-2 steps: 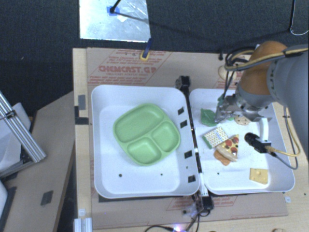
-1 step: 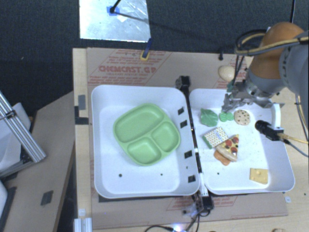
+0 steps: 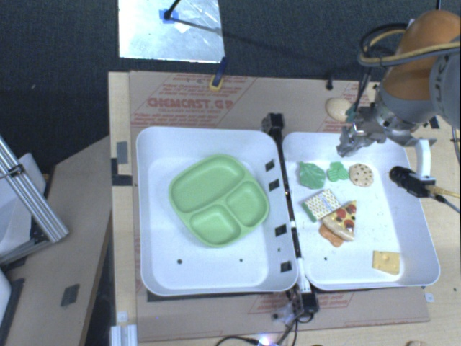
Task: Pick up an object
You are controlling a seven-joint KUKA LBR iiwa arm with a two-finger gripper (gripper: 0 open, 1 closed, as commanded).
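My gripper point(image 3: 348, 145) hangs over the far edge of the right bin point(image 3: 414, 265), just above and right of the small green pieces. In that bin lie a green leafy piece point(image 3: 312, 174), a smaller green piece point(image 3: 336, 171), a round cookie point(image 3: 361, 174), a dotted square cracker point(image 3: 321, 203), a pizza slice point(image 3: 340, 223) and a yellow cheese cube point(image 3: 386, 262). Nothing shows between the fingers. The left bin point(image 3: 155, 265) holds a green divided plate point(image 3: 218, 200).
A beige egg-like object point(image 3: 336, 108) lies on the cardboard behind the right bin. A black cylindrical part point(image 3: 408, 181) juts in at the bin's right side. A black hinge strip point(image 3: 284, 193) runs between the bins.
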